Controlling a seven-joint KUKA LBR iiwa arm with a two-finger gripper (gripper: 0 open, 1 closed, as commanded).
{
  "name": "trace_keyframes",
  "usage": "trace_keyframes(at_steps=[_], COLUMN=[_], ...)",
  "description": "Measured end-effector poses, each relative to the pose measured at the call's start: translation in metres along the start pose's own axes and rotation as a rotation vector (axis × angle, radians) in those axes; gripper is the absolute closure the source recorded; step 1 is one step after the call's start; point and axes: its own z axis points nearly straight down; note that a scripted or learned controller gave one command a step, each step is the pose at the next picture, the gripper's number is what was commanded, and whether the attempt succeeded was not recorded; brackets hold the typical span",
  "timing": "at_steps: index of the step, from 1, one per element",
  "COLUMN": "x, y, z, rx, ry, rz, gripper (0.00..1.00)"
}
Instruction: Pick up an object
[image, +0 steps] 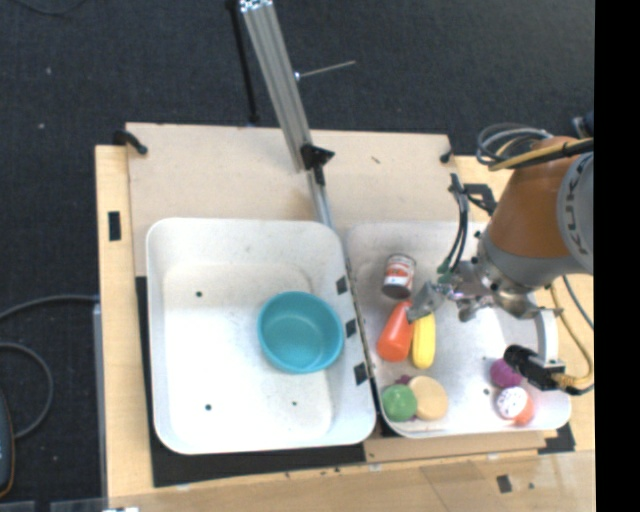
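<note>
Hovering at three o'clock, the hand (428, 303) crowds yellow piece (424, 342) and orange piece (396, 333); grip state unreadable; could nudge both.

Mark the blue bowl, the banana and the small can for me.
blue bowl (299, 333), camera view, on its inner floor.
banana (424, 342), camera view, on the middle of its yellow side.
small can (399, 275), camera view, on its label.
</note>
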Motion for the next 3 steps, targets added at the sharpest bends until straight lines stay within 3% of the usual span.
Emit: trace_keyframes(at_steps=[1, 2, 3], x=[0.002, 0.001, 0.001], y=[0.0, 0.001, 0.004], z=[0.036, 0.025, -0.04], rx=[-0.016, -0.022, -0.013], ry=[0.0, 0.0, -0.001], rz=[0.001, 0.007, -0.005], gripper=[0.0, 1.0, 1.0])
